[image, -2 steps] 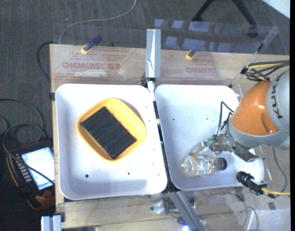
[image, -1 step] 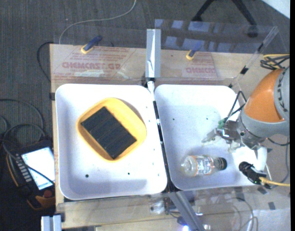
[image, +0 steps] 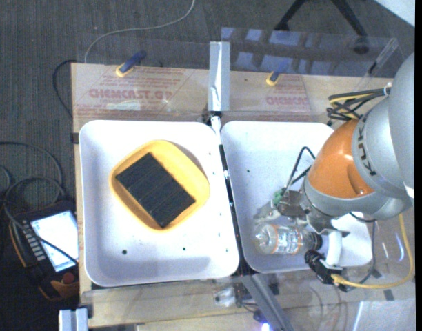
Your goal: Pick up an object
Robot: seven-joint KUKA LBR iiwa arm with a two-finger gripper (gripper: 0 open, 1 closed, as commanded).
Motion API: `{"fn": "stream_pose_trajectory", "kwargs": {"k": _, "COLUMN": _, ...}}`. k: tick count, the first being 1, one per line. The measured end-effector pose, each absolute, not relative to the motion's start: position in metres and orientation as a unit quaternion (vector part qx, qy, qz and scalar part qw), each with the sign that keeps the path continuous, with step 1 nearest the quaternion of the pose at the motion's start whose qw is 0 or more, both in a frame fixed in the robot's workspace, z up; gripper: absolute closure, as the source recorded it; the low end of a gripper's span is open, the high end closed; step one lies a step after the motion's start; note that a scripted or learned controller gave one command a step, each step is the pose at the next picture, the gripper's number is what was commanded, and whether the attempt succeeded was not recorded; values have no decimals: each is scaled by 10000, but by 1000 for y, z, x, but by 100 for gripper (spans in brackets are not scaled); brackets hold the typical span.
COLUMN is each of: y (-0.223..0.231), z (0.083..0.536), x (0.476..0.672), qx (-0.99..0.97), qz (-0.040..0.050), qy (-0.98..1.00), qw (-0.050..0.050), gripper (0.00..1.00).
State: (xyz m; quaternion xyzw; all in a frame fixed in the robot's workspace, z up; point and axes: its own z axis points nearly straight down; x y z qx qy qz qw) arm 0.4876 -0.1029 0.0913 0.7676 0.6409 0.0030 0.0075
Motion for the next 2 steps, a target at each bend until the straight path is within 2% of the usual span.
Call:
{"fn": "stream_pose_trajectory", "kwargs": {"k": 1, "y": -158, "z": 130, "x": 500, "qx": 7612, "qz": -14, "qy": 6485, "qw": 0, "gripper": 0}}
{"fn": "stream_pose_trajectory", "kwargs": {"k": 2, "y": -99, "z": 91, "x": 488, "qx": 6867, "qz": 21, "qy": 7269, "qw": 78, "gripper": 0}}
